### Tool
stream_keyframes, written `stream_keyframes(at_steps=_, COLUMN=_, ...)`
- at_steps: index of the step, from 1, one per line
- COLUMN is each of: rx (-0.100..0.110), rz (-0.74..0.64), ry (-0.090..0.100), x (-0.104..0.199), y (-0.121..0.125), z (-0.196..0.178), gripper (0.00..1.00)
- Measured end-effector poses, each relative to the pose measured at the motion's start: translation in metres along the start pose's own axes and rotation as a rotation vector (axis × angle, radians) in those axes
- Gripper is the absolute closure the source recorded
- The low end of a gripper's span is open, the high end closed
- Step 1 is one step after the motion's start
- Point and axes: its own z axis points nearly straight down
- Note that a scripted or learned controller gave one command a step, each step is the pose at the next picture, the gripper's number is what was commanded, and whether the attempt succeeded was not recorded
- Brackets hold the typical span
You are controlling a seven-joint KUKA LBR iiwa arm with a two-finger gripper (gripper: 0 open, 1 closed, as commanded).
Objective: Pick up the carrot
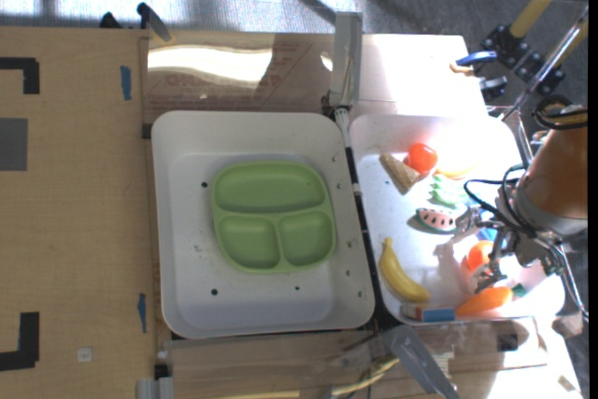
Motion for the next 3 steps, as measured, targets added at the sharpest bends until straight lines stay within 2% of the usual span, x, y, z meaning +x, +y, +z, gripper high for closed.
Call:
stream_keyframes(at_steps=1, rx=-0.008, rz=-0.037, ry=0.008, x=-0.107, y=0.08, z=-0.013, gripper=0.0)
stream_keyframes(at_steps=2, rx=-0.004, rz=-0.197, ry=0.006, x=-0.09, y=0.058, z=-0.062, gripper=0.0)
stream_keyframes(at_steps=3, rx=-0.003, rz=-0.025, ry=0.008, x=-0.145, y=-0.006, z=0.001, gripper=0.0)
